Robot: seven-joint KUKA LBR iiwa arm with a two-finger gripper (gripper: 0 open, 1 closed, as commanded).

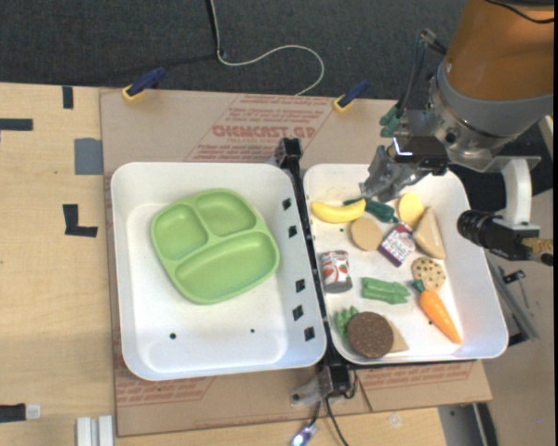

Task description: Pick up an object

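The right bin [484, 342] holds several toy foods: a banana [337, 212], a yellow lemon [410, 207], a tan wedge [431, 235], a round tan biscuit [364, 234], a purple box [396, 244], a small can [335, 270], a green pea pod [384, 291], a chip cookie [428, 272], a carrot [439, 314] and a brown patty [369, 334]. My gripper [383, 182] hangs over the bin's back part, just right of the banana's tip and left of the lemon. A dark green piece [378, 209] lies right below it.
A green divided plate [216, 244] lies in the left bin [139, 342]. A black hinge strip [298, 249] runs between the bins. The arm's orange and grey body [498, 54] looms over the right bin's back corner. A cable [260, 59] trails behind the bench.
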